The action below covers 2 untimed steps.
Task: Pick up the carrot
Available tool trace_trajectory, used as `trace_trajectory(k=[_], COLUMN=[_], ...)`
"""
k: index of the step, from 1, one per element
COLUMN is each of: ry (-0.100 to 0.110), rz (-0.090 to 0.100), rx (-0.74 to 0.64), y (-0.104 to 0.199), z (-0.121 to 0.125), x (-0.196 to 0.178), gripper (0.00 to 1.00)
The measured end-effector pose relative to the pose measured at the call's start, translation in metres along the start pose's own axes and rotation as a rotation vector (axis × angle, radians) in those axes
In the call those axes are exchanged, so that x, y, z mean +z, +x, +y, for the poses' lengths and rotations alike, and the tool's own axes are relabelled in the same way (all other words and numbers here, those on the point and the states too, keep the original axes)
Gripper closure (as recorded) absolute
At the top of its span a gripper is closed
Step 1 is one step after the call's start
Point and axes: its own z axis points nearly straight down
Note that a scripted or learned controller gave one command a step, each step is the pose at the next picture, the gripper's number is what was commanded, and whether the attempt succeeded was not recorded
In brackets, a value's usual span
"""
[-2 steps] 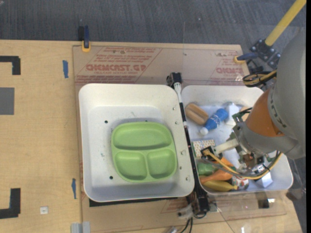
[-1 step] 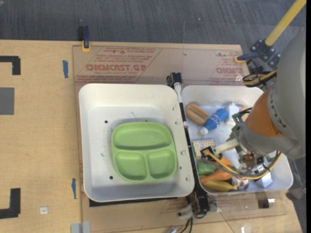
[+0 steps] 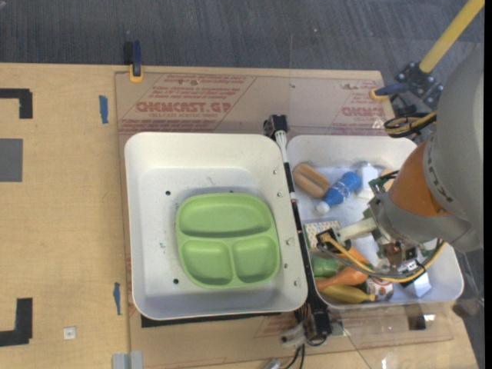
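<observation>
The carrot (image 3: pixel 347 277) is seen lying in the right bin (image 3: pixel 450 279), near its front-left corner, with a yellow item (image 3: pixel 344 293) just below it and a green one (image 3: pixel 323 267) at its left. The gripper (image 3: pixel 393 254) is lowered into the same bin, just right of the carrot and slightly above it in the view. Its opening cannot be told. A green divided tray (image 3: pixel 227 239) is held in the left bin (image 3: pixel 146 206).

1. A robotics lab bench: plywood top (image 3: pixel 61 229) marked with black tape (image 3: pixel 19 102) and blue tape (image 3: pixel 103 108).
2. Clamps (image 3: pixel 135 58) pin a printed cardboard sheet (image 3: pixel 231 102).
3. Loose cabling (image 3: pixel 403 121) trails above grey carpet (image 3: pixel 231 14).
</observation>
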Motion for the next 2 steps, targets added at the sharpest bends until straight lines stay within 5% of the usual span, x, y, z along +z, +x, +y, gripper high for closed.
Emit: trace_trajectory(k=[2], ry=[0.006], rz=[0.0], rx=[0.002], y=[-0.0002], z=[0.0021], x=[-0.0001], gripper=[0.0])
